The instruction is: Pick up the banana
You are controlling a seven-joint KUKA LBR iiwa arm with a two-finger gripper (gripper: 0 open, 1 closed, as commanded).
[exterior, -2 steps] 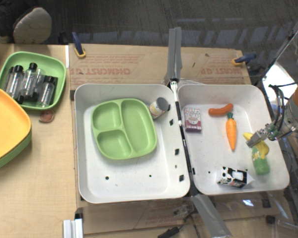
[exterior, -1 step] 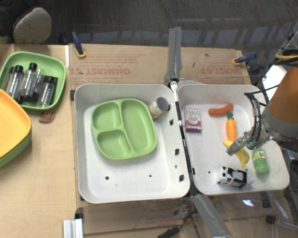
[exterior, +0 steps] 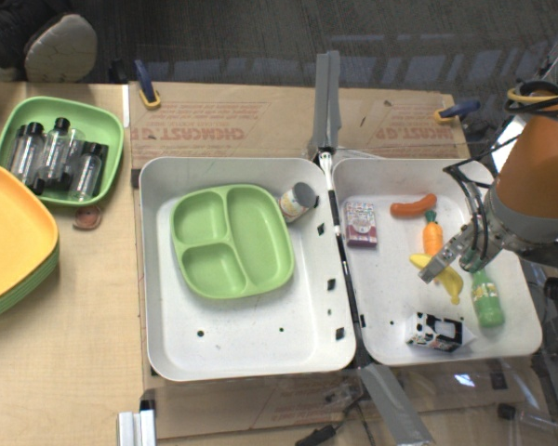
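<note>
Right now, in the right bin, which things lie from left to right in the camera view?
Small pink packet → black-and-white packet → green bottle. The sausage, carrot, banana and gripper overlap in the order, so I leave them out.

the arm (exterior: 532,179) reaches in from the right, gripper (exterior: 444,264) low, fingers seemingly slightly apart.

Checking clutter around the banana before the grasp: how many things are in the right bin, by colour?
Yellow: 1, the banana
Orange: 2, the carrot and the sausage
Green: 1, the bottle
Pink: 1, the packet
Black and white: 1, the carton
Total: 6
</note>
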